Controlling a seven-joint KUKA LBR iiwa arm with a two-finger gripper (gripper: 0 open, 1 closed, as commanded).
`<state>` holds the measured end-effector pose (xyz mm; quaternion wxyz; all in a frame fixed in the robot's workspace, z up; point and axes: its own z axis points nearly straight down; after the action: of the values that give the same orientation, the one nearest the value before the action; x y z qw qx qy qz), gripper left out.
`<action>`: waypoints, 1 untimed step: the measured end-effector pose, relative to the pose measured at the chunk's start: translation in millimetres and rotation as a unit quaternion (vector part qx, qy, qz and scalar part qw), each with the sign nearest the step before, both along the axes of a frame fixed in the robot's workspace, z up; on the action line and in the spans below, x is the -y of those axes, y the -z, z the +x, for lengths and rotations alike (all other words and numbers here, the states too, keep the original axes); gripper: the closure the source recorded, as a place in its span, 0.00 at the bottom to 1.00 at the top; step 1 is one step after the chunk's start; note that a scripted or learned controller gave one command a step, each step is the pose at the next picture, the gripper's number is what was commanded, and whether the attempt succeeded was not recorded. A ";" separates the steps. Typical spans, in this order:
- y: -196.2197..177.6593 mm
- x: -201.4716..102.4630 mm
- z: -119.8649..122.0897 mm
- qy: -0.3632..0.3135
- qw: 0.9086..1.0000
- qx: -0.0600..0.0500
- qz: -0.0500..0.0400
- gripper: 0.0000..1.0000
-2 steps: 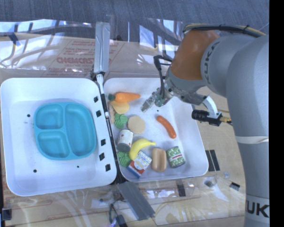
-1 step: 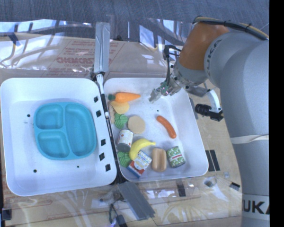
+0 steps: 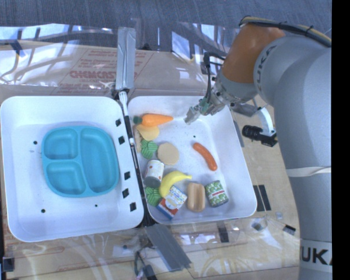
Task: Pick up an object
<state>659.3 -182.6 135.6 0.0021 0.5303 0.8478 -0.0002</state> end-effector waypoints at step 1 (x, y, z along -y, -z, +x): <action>0.3 -0.1 -0.1 0.000 1.000 0.000 0.000 0.00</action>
<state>659.2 -182.5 135.3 0.0018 0.5302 0.8479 -0.0004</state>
